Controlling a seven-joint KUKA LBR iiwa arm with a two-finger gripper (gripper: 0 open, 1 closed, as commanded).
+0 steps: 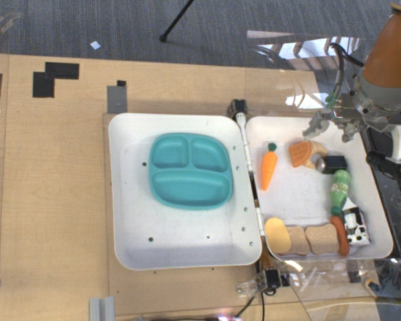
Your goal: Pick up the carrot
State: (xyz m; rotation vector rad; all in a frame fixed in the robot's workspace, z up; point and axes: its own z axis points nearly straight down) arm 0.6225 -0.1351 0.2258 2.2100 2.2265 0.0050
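The carrot (pixel 269 168) is a small orange cone with a green tip. It lies in the right bin (pixel 301 202), near that bin's left wall, with its tip pointing away from me. My gripper (pixel 331 128) hangs over the far right part of the same bin, up and to the right of the carrot and well apart from it. It is open, and nothing is between its fingers.
The right bin also holds an orange food piece (pixel 300 154), a black block (pixel 333 162), a green vegetable (pixel 339 186), a sausage (pixel 340 237), bread pieces (pixel 319 239) and a yellow round (pixel 277 233). A teal divided plate (pixel 190 170) sits in the left bin (pixel 134 239).
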